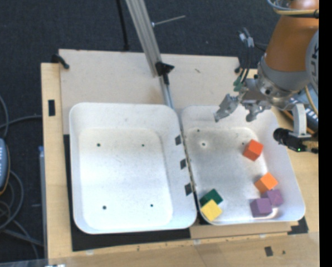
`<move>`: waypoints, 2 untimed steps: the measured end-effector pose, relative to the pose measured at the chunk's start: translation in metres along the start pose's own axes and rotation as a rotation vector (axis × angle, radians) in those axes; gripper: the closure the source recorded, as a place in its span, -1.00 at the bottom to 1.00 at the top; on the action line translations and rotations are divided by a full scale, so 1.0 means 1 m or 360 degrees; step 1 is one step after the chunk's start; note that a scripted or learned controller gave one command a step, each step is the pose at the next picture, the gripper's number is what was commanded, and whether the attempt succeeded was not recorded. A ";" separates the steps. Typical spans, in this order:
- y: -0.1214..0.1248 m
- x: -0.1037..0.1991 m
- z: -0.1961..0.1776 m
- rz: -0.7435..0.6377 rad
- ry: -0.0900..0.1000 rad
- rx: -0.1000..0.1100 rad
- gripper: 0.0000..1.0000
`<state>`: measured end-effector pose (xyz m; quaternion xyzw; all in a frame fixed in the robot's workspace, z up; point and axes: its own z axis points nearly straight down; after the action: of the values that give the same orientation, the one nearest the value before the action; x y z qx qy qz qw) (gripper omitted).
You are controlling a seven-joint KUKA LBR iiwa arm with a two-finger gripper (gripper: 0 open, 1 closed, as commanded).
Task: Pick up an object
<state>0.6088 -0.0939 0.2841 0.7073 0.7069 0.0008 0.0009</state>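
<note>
the bench [49, 149] carries two white bins, the left bin [77, 166] beside the right bin [297, 204], w/ the grey arm [291, 43] over the right bin's far edge. its gripper [238, 109] hangs above that far edge w/ fingers spread, nothing between them. in the right bin: orange cube [253, 149] near the right edge, smaller orange block [267, 182] just above two purple cubes [265, 203] at the near right corner, green block [211, 196] touching yellow block [211, 209] at the near left corner.
</note>
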 end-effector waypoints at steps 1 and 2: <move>0.001 0.016 0.022 -0.0006 -0.0001 0.0005 -1.00; -0.017 0.015 0.027 0.0001 -0.0002 0.0004 -1.00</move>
<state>0.5921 -0.0787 0.2567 0.7076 0.7066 -0.0006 0.0006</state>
